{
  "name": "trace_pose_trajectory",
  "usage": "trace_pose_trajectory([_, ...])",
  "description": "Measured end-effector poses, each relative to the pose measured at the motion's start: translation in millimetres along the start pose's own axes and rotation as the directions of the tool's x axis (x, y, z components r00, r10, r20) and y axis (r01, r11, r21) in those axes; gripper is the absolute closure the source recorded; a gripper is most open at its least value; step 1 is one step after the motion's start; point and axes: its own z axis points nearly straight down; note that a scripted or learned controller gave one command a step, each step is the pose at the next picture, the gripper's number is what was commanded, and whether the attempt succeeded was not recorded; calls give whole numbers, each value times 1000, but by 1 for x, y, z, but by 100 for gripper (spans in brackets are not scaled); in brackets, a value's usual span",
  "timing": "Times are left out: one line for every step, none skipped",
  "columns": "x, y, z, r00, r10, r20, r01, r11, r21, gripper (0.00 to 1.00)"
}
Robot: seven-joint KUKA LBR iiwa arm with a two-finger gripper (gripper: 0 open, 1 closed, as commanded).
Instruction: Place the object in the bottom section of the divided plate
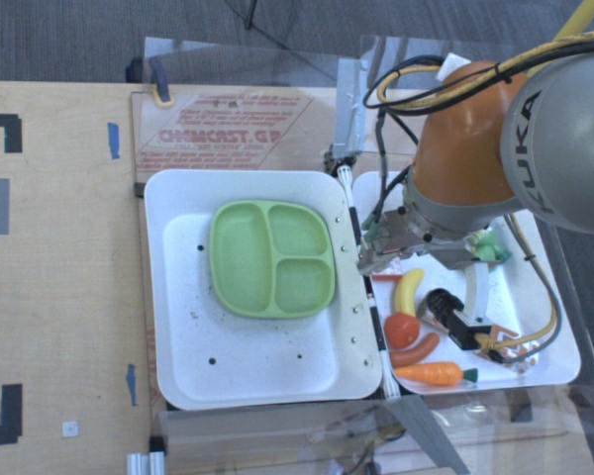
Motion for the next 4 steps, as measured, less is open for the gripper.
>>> trace_pose_trajectory([-30, -58, -4, 991, -132, -1, 132, 991, 0, 100])
trace_pose_trajectory([-16, -57, 10, 991, -133, -1, 133, 991, 1, 100])
trace_pose_trajectory([-25, -59, 23, 985, -175, -1, 175, 985, 1, 100])
trace_pose_trajectory([35, -47, 35, 956, -293, -1, 293, 956, 2, 100])
